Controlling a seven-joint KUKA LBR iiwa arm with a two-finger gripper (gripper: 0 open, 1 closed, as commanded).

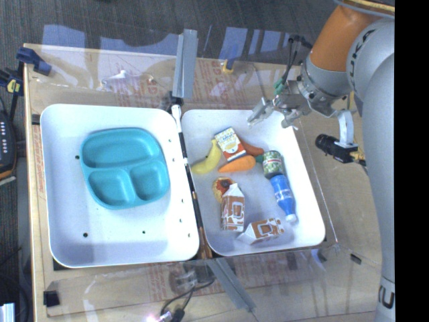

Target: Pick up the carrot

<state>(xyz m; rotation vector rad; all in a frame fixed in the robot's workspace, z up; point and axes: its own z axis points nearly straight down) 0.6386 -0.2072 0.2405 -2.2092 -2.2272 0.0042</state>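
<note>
The pincer (275, 113) hangs above the far rim of the right bin (310, 180), its 2 fingers spread apart with nothing between them. That open stance suits an approach, not a carry; I judge the pick has yet to begin.

The carrot (236, 166) lies below and to the left of the pincer, well apart from it, near the middle of the right bin. It rests on its side, pressed in among other toy groceries, so it is crowded on most sides. A small juice carton (228, 142) touches its upper edge, between it and the pincer. A banana (206, 159) sits further left, and a green can (271, 162) sits just right of the carrot, with a blue bottle (282, 194) beyond it. 2 brown-and-white cartons (232, 208) lie at the near end.

Further left still, the other bin (60, 233) holds a teal divided tray (124, 165).

The crowding probably makes a clean grasp awkward.
</note>
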